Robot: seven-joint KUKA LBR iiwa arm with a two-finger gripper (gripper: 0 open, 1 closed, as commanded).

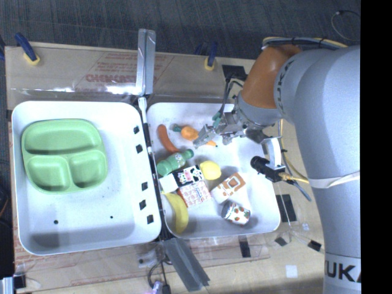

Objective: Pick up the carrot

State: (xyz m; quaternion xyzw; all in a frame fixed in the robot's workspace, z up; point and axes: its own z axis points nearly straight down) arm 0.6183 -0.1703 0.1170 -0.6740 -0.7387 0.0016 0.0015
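Camera view: carrot [188, 133] lying at the far end of the right bin [264, 220], sausage [165, 138] just left of it, gripper [210, 131] low, right beside carrot, jaw state cannot be told, green tray [63, 154] in the left bin [79, 234].

Dark grey carpet [184, 8] beyond the pincer [211, 132]; brown bench [79, 66] under it, blue clamps [211, 57] along the far edge.
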